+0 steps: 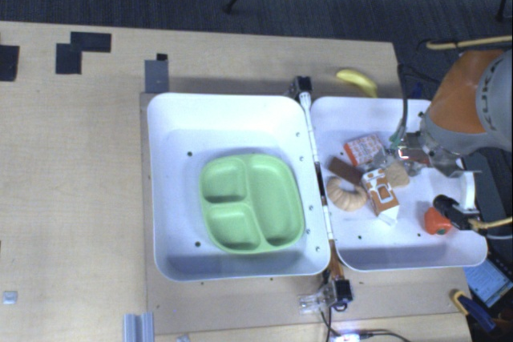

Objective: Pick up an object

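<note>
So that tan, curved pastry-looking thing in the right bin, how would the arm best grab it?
Probably straight from above, with the fingers closing across the narrow middle of the tan croissant-shaped piece. It lies flat on the right bin floor, and its left side looks open, while the small box crowds its right end and the dark brown piece sits just above it.

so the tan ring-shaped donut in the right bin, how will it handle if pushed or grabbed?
The tan ring-shaped donut lies flat, so it would probably slide rather than roll. Its rounded edge may slip from a pinch. It touches the dark brown bar and sits beside the small white and orange carton, so a push likely moves those too.
</note>
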Motion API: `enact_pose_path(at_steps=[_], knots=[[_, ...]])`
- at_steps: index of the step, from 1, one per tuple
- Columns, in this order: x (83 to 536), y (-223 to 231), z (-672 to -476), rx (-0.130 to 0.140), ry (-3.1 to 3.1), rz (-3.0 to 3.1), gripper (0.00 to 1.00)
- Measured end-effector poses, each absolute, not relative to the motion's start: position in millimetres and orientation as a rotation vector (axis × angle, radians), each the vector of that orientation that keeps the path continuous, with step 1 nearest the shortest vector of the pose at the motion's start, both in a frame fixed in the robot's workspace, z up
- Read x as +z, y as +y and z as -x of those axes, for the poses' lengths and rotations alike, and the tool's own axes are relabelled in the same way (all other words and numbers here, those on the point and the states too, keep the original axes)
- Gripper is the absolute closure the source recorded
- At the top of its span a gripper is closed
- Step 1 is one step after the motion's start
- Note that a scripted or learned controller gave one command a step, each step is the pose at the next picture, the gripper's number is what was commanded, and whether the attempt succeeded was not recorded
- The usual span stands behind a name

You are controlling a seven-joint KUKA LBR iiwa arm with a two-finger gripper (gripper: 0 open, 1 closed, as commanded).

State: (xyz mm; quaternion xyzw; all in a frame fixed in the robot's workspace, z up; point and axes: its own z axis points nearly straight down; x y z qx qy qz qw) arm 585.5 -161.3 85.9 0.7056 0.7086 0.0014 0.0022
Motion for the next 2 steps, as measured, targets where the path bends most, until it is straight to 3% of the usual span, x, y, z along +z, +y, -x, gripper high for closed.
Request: enact_pose_path(at_steps=[1,2], knots=[[96.6,-160.9,-586.7,0.008,2.224,-2.210,1.00],[211.9,-128.9,-512.8,0.005,2.223,-2.214,1.00]])
